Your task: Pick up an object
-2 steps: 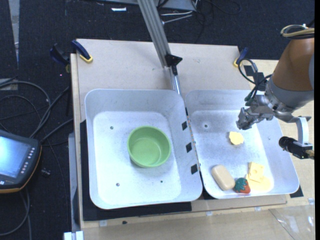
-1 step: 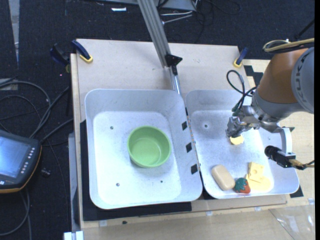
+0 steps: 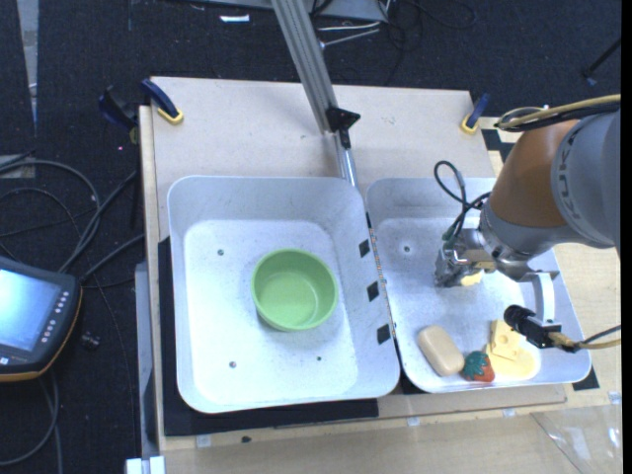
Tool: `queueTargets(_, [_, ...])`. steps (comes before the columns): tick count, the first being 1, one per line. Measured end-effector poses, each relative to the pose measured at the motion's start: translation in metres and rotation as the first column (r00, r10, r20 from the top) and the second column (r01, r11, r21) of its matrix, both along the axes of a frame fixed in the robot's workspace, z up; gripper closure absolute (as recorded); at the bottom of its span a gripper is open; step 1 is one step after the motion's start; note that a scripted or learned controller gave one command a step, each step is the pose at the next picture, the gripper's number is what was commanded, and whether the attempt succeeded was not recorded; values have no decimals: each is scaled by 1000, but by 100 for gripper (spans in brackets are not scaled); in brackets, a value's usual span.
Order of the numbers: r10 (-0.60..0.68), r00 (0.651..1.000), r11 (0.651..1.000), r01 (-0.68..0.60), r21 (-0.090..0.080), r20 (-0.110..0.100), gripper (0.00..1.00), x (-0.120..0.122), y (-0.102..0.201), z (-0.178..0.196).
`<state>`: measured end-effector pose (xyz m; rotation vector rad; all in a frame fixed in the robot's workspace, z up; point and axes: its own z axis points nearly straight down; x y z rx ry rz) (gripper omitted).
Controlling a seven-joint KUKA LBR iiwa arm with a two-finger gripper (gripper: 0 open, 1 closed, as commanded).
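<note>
1. Low in the right bin (image 3: 405, 215), the hand (image 3: 457, 271) sits at mid-right of the frame, beside a small yellow piece (image 3: 473, 278); whether it is open or closed cannot be told.
2. Near the bin's lower edge lie a tan bread roll (image 3: 440, 351), a red strawberry toy (image 3: 478, 366) and a yellow cheese wedge (image 3: 510, 349).
3. At centre-left, the left bin (image 3: 197, 215) holds a green bowl (image 3: 293, 289).
4. Both bins rest on the tabletop (image 3: 247, 117).
</note>
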<state>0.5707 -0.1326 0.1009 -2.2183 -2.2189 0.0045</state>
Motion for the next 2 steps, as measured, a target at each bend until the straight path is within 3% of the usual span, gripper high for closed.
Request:
queueTargets(1, [0,1000,1000,0,-1,5,100,1,0,13])
queueTargets(2, [0,1000,1000,0,-2,10,100,-3,3,73])
